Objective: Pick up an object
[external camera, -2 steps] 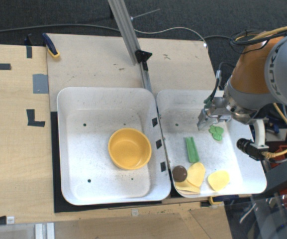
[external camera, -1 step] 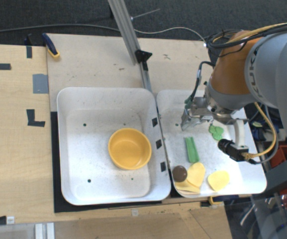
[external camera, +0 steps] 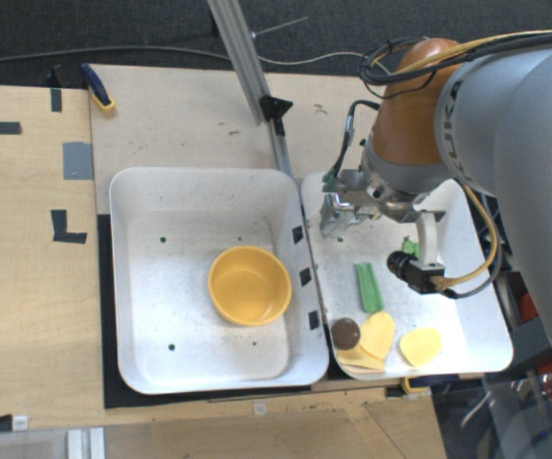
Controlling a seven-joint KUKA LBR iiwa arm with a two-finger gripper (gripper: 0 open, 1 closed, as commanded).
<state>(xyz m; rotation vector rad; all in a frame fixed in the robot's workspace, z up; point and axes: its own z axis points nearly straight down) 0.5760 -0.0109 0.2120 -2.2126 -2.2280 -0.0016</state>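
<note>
My gripper [external camera: 338,216] hangs over the upper left part of the right bin [external camera: 494,350], close to the wall it shares with the left bin [external camera: 151,199]. Nothing shows in its grasp. Below it in the right bin lie a green stick-shaped block [external camera: 367,287], a brown ball [external camera: 344,333], a pale yellow wedge [external camera: 378,338] and a yellow lemon-like piece [external camera: 420,346]. The green block is a short way below and right of the gripper. A yellow bowl [external camera: 249,285] stands upright in the left bin.
A slanted metal pole [external camera: 245,55] comes down to the bins' far edge near the middle. A blue and yellow tool [external camera: 97,86] lies on the bench at upper left. Cables [external camera: 448,280] loop off the wrist over the right bin.
</note>
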